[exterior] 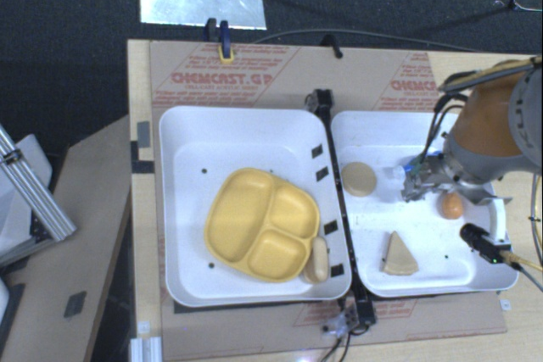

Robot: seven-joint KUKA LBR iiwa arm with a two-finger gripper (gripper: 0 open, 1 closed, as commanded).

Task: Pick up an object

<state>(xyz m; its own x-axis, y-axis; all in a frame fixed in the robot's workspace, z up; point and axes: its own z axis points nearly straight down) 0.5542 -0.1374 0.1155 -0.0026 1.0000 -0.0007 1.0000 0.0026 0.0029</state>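
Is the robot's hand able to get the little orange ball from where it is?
Probably yes. The hand sits low in the right bin, just beside the orange ball, with nothing lying between them. The round tan disc and tan wedge lie off to the side.

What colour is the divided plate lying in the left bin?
Pale yellow; the divided plastic plate shows plainly in the camera view, inside the left white bin.

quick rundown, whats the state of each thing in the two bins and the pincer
yellow divided plate: flat in the left bin, right way up
pale oval piece: beside the plate's lower right edge
round tan disc: flat in the right bin, untouched
wedge: flat near the right bin's front, untouched
orange ball: resting beside the arm
pincer: low in the right bin
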